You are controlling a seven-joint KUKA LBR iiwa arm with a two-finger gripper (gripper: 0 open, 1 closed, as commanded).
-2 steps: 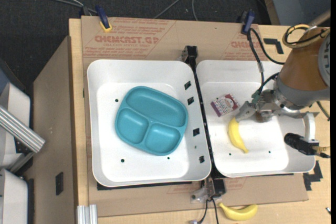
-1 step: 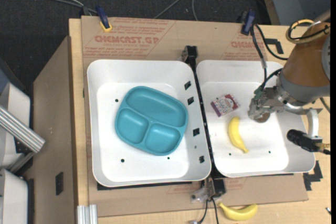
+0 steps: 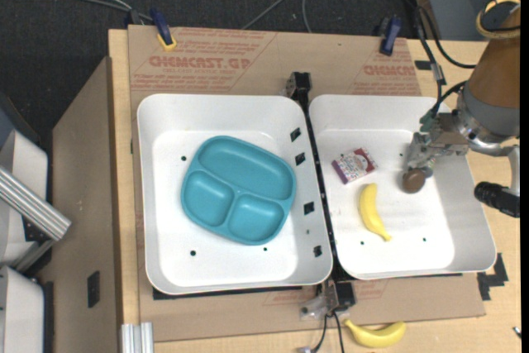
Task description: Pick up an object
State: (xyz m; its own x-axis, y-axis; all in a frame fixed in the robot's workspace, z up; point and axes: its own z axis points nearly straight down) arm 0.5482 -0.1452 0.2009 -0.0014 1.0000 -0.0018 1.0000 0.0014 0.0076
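The right bin point(image 3: 463, 252) holds three things. A yellow banana point(image 3: 373, 212) lies near its middle. To the banana's upper left sits a small purple and white packet point(image 3: 354, 165). A small brown round object point(image 3: 413, 180) rests toward the right side. My gripper point(image 3: 417, 167) hangs directly over that brown object, at or just above its top. The wrist hides where the two meet, so I cannot tell whether it has hold of the object.
A teal divided plate point(image 3: 238, 189) lies in the left bin point(image 3: 157, 178). A second banana point(image 3: 377, 333) sits outside the bins at the bench's front edge. Clamps point(image 3: 164, 31) and cables run along the back, and the arm's orange band point(image 3: 500, 70) rises at the right.
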